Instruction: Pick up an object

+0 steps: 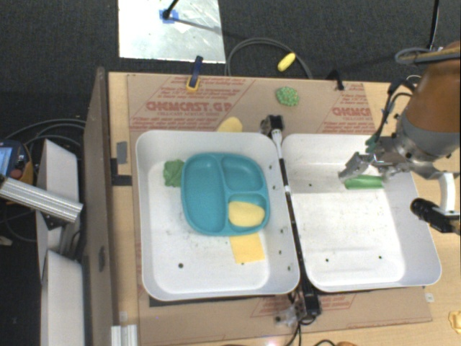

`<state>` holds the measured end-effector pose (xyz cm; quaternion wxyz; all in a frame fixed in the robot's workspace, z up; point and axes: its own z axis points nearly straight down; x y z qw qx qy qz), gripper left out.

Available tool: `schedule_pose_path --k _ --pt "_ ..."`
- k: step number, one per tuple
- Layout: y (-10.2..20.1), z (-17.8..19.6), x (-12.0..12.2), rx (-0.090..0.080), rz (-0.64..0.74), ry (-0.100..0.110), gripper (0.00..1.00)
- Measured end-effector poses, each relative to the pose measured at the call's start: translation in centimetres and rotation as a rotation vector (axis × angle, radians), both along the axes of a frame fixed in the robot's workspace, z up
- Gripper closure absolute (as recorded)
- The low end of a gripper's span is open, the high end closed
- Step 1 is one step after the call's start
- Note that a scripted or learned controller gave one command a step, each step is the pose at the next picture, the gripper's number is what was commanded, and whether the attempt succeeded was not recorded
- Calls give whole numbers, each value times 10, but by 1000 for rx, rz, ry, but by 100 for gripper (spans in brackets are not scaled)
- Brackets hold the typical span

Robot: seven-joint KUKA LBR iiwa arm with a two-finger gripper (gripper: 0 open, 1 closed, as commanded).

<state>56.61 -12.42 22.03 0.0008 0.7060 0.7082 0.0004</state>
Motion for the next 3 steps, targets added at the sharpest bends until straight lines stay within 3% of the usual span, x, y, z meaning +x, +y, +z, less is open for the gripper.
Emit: schedule_pose_path --k 1,2,3 --pt "-41 -118 -11 1 -5 7 0" --pt "-39 -102 -9 0 -1 -2 100" --pt "36 -88 60 1 8 -7 100"
